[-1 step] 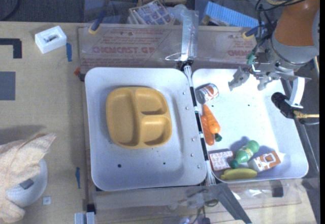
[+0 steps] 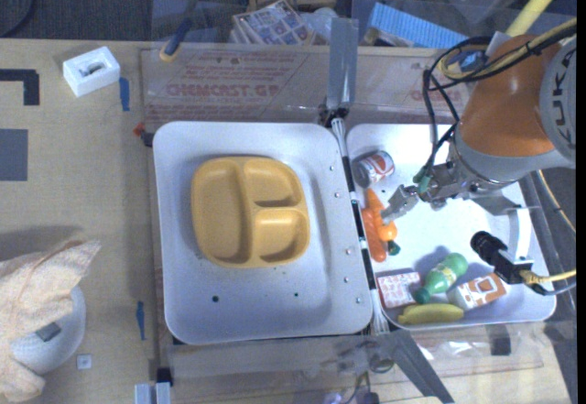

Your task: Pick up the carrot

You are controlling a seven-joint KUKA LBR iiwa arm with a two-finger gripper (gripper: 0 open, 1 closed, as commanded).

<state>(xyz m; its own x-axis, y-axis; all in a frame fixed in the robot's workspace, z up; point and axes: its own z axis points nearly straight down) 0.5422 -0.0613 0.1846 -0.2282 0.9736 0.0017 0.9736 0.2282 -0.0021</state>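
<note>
Hovering in the right bin [image 2: 540, 301], the claw [image 2: 400, 202] sits just right of the carrot [image 2: 374, 230]; whether it is parted or closed I cannot tell. Nothing is lifted: the carrot lies against the bin's left wall, leaving little room there. A can [image 2: 374, 167] crowds the far side, with open floor to the right.

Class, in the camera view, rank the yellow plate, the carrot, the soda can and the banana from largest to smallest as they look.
1. Yellow plate
2. Carrot
3. Banana, close to the carrot in length, so unsure
4. Soda can
</note>
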